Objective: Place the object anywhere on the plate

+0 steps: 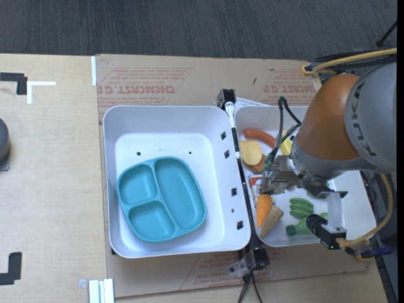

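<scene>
Roughly, end effector position: the end effector [273, 180] hangs low over the right-hand white bin [353, 188], at the frame's lower right, under the grey arm with the orange band [338, 128].
End effector state: cannot tell; the wrist hides most of it, and nothing is visibly gripped.
Candidate object: the task names no single object; the nearest piece is an orange carrot-shaped toy with a tan cone base [264, 209], just below the end effector in the frame.
Carrot axis: it runs near vertical in the frame, leaning slightly, close against the bin's left wall.
Other pieces: a pale yellow round potato-like toy [251, 151] and a red-orange sausage-shaped toy [259, 134] lie above the end effector; green pea-pod toys [302, 205] lie to its lower right.
Plate: the turquoise three-compartment plastic plate [161, 198] lies in the left-hand white bin [126, 125], toward that bin's lower left, well apart from the end effector.
Direction of travel: the plate lies to the left in the frame and slightly lower.
Edges: the two adjoining bin walls with black clips [236, 175] stand between object and plate, so in my judgement a carried piece needs lift before crossing.
Open room: the left bin floor around the plate is bare, giving free approach from above; the right bin is crowded, so neighbours could be nudged.
Desk: tan cardboard [158, 81] lies under both bins.
</scene>
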`<state>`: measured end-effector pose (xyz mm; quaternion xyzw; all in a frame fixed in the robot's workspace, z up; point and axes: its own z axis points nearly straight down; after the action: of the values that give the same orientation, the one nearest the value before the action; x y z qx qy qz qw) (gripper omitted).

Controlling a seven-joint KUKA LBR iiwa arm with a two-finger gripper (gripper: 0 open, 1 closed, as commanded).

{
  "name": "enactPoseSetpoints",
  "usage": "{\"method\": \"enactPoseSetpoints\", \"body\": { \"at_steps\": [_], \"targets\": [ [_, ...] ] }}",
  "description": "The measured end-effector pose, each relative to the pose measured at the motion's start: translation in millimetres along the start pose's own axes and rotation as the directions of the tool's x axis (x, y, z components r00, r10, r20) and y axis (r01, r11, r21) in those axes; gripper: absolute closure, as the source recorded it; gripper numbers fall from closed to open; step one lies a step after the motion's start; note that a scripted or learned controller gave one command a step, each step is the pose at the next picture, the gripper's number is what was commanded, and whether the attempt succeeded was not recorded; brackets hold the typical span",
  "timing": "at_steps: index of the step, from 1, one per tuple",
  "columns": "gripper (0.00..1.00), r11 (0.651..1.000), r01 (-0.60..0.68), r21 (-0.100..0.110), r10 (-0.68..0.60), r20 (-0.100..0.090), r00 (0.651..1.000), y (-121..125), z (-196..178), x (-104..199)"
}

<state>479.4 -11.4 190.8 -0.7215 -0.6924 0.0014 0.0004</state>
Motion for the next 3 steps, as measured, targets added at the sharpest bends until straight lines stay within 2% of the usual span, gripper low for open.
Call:
{"method": "enactPoseSetpoints", "body": {
  "at_steps": [1, 2, 3],
  "targets": [
    [1.0, 1.0, 0.008, -0.002, -0.008, 0.0, 1.0, -2.8, -53.6, 57.1],
    [0.0, 1.0, 0.009, -0.002, -0.009, 0.001, 1.0, -2.8, -53.7, 56.9],
    [1.0, 1.0, 0.015, 0.0, -0.015, 0.005, 1.0, -1.7, -61.4, 56.4]
  ]
}}
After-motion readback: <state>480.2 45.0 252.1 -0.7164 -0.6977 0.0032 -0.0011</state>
